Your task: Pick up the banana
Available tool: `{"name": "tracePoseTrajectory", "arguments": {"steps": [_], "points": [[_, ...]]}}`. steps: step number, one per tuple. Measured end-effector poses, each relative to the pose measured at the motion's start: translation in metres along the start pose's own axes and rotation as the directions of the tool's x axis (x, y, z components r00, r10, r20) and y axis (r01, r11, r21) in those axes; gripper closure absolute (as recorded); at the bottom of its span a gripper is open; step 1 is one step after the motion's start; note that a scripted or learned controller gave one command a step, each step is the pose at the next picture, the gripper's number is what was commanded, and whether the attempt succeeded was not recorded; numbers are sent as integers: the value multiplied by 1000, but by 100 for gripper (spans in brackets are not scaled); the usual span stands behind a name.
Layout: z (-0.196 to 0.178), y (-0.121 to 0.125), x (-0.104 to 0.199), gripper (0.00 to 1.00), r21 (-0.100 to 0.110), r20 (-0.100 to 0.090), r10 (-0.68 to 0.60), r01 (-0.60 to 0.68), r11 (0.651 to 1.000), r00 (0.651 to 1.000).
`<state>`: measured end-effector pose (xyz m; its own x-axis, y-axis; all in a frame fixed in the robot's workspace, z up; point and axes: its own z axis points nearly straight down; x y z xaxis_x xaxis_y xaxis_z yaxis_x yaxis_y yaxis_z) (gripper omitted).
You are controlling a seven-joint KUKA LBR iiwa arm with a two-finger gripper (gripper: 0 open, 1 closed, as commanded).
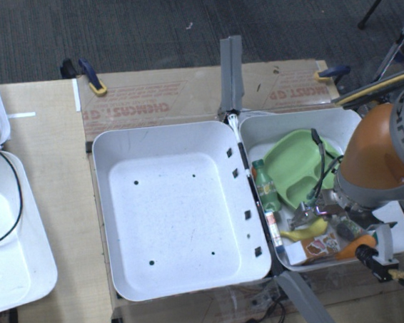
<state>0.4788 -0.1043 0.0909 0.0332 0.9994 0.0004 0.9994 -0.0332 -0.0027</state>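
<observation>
Bench: pale wood bench [68, 322] on dark carpet, with two white bins side by side; brown cardboard [181, 98] lies along its far edge.
Left bin [164, 143]: bare white floor.
Right bin [253, 134]: holds a green plate [296, 165], a green bottle [264, 186] along its left wall and an orange packet [318, 245].
Banana [303, 232]: near the right bin's near edge, directly below my gripper [309, 210].
Gripper state: I cannot tell.
Writing: red print on the cardboard, upside down, not readable to me.
</observation>
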Motion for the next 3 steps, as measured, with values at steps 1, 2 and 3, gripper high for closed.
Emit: {"name": "tracePoseTrajectory", "arguments": {"steps": [1,2,3], "points": [[1,16,-28,0,4,-2,-86,86,996,996],[-6,11,-28,100,19,-7,-81,81,997,997],[-13,10,-29,100,23,-8,-77,77,997,997]]}}
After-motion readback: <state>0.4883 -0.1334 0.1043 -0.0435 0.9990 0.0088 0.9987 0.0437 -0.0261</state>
